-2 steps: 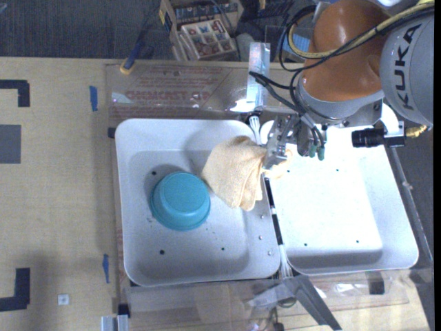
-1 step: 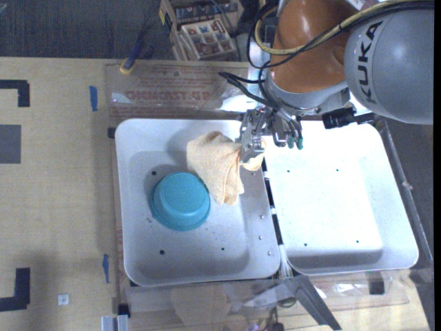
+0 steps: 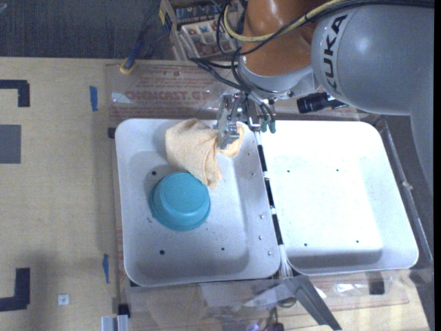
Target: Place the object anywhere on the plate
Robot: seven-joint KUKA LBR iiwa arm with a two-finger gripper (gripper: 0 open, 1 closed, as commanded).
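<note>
A yellow cloth (image 3: 196, 150) lies bunched at the back of the left bin (image 3: 138, 240), its lower tip touching a round blue plate (image 3: 180, 200) that sits in front of it. My gripper (image 3: 229, 131) reaches down at the bin's back right corner, over the cloth's right end. Its fingers are shut on a pinched-up fold of the cloth. That fold rises toward the fingertips while the rest of the cloth trails down to the left onto the bin floor.
The right bin (image 3: 331, 198) sits beside the left one, with a raised divider (image 3: 265, 185) between them. My grey arm with its orange band (image 3: 282, 26) hangs over the back of both bins. Cables and boxes (image 3: 196, 23) crowd the space behind the bench.
</note>
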